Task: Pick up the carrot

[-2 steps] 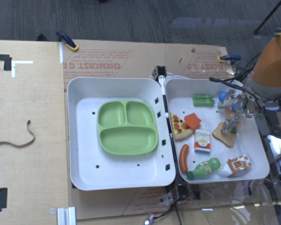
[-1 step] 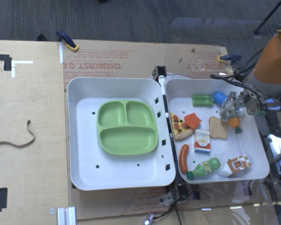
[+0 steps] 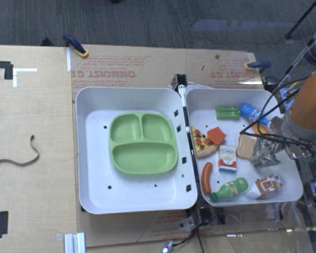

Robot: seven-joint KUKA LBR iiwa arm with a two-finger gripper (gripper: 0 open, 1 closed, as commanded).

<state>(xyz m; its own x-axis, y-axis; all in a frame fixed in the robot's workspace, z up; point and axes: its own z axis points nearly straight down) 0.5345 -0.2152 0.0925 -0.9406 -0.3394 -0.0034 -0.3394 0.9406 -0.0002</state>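
Hand [image 3: 267, 154], grip unclear, hangs low in the right bin [image 3: 289, 194] on the cardboard-covered bench [image 3: 121, 67].

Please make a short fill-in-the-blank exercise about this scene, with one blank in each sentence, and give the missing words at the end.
1. The green divided plate lies in the ____ bin.
2. The pizza slice lies in the ____ bin, near the wall between the two bins.
3. The green divided plate has ____ compartments.
4. The gripper hovers over the right bin, beside the slice of ____.

Missing words: left; right; three; bread
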